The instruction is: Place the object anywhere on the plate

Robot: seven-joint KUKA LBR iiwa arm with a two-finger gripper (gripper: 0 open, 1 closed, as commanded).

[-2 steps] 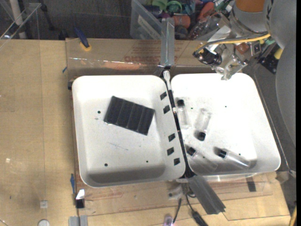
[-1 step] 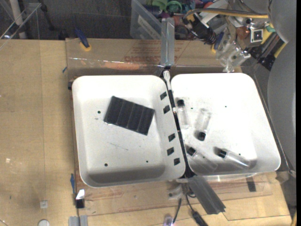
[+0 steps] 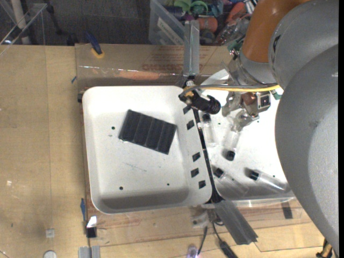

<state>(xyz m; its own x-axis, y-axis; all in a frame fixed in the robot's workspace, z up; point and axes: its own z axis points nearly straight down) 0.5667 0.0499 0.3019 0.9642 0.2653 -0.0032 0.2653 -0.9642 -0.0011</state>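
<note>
Right bin [image 3: 263, 144]: you are seeing three small black pieces [image 3: 229, 155] lying loose on its floor, towards the left wall.
Left bin [image 3: 107, 163]: a dark ribbed slab [image 3: 148, 132] is lying flat, touching no wall.
Gripper [image 3: 239, 120]: it is hanging over the right bin's far part, just beyond the pieces; you cannot tell its grip.
Far side: a crate of coloured toys [image 3: 204, 4] is sitting behind the bins.

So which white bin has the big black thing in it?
The left shallow white bin in view, holding the flat black ribbed plate; the pincer hangs over the right bin.
</note>
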